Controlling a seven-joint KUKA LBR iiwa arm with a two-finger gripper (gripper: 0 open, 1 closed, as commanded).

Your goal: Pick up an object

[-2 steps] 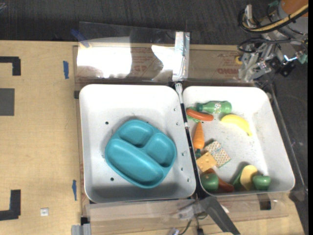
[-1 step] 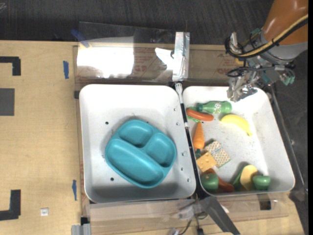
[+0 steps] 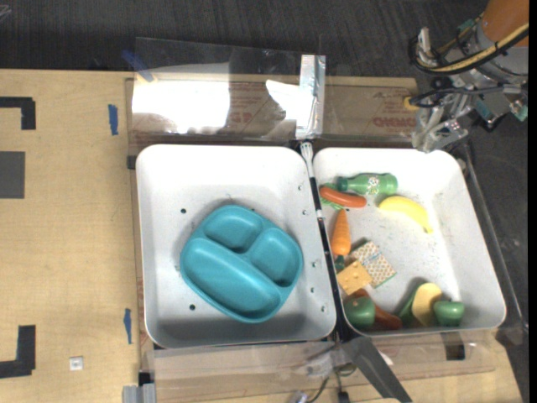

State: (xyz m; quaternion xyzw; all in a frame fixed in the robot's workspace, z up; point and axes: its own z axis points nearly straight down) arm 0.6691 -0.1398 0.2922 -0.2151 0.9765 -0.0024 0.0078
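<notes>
- Seen from above, the grey arm (image 3: 503,11) with its orange band enters at the upper right, and its gripper (image 3: 438,133) hangs over the bench just outside the far right corner of the right bin (image 3: 470,217)
- Whether the jaws are spread or pressed together cannot be told from this angle; cables and fittings crowd the wrist, and nothing shows between the jaws
- The right bin carries a scatter of toy food: a green bottle (image 3: 369,183) lies on its side near the far wall, with a red pepper (image 3: 342,198) just beside it toward the divider
- A yellow banana (image 3: 406,211) lies right of the bottle, close to it, well below the gripper
- An orange carrot (image 3: 340,234) lies lengthwise along the bin's left wall, under the pepper
- A patterned cracker (image 3: 374,261) and a yellow cheese wedge (image 3: 353,279) sit touching near the middle of the bin
- At the near edge, a green vegetable (image 3: 362,311) lies in the left corner, and a yellow and green piece (image 3: 435,303) rests toward the right corner
- The left bin (image 3: 159,191) holds a teal divided plate (image 3: 242,261), which lies tilted across the middle of the floor
- A clear plastic sheet (image 3: 226,99) stands along the far side of the left bin, catching glare
- Blue tape marks (image 3: 112,117) dot the tan bench (image 3: 67,242) at left
</notes>
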